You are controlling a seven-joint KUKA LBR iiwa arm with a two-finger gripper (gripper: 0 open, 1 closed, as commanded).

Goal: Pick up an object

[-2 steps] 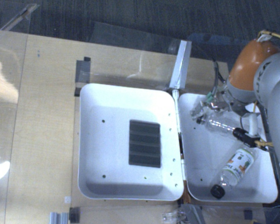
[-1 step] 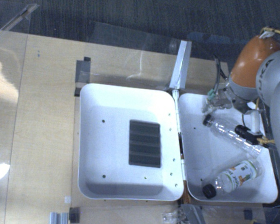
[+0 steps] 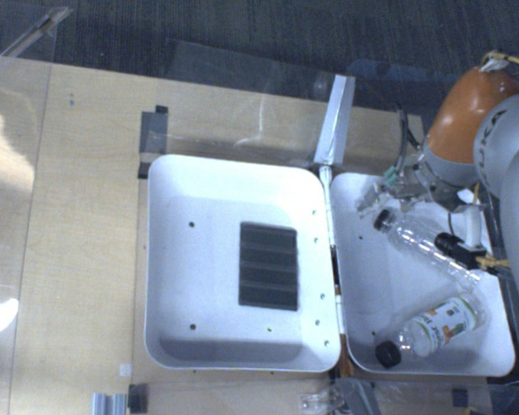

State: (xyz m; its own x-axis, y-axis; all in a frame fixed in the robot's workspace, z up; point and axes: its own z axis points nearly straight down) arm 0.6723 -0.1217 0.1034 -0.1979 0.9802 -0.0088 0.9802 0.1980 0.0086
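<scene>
Gripper (image 3: 397,185) low at the right bin's (image 3: 352,346) far edge, approaching to grasp; can't tell its state. Clear bottle (image 3: 426,246) lies just beside it, near the far-left corner; labelled bottle w/ black cap (image 3: 434,328) lies by the near edge. Next: settle over one bottle & close. Left bin (image 3: 175,240) holds a dark ribbed pad (image 3: 269,265). Pale wood bench (image 3: 59,230), dark floor beyond.

You're looking at a pale wooden bench (image 3: 65,257), two shallow white bins side by side on it, the left bin (image 3: 168,266) touching the right bin (image 3: 361,283), black corner brackets (image 3: 155,134) by the left bin, a clear upright panel (image 3: 335,118) behind the seam.
</scene>
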